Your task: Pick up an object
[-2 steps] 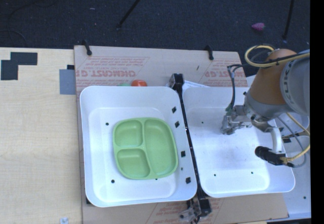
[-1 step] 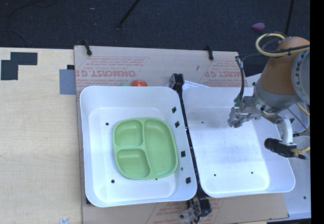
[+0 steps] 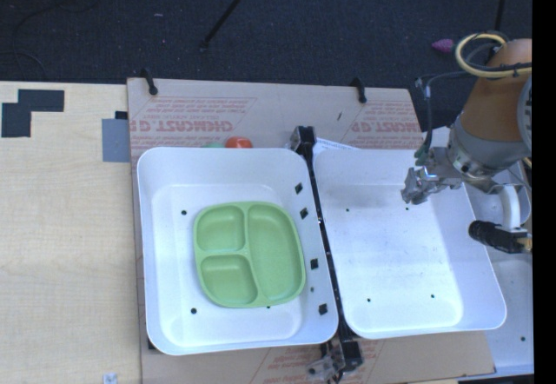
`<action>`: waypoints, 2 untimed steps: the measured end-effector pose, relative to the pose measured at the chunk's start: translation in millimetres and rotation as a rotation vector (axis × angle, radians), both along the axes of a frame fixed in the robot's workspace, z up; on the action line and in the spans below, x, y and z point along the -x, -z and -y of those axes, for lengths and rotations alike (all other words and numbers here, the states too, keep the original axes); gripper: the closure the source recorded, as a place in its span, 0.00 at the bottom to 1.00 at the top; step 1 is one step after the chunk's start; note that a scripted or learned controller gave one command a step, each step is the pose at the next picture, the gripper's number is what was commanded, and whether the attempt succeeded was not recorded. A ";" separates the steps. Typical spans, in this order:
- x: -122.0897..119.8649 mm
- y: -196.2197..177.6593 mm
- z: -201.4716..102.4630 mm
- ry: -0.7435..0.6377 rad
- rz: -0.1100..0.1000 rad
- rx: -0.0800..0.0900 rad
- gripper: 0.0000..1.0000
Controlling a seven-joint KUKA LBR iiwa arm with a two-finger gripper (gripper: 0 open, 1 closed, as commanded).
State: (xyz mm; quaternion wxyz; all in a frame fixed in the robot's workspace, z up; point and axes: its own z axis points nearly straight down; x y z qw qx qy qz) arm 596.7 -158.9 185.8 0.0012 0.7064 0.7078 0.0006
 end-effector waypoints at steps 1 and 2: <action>-1.0 -53.2 1.1 0.001 0.001 0.000 1.00; 2.0 -45.0 -55.7 -0.002 -0.006 -0.004 1.00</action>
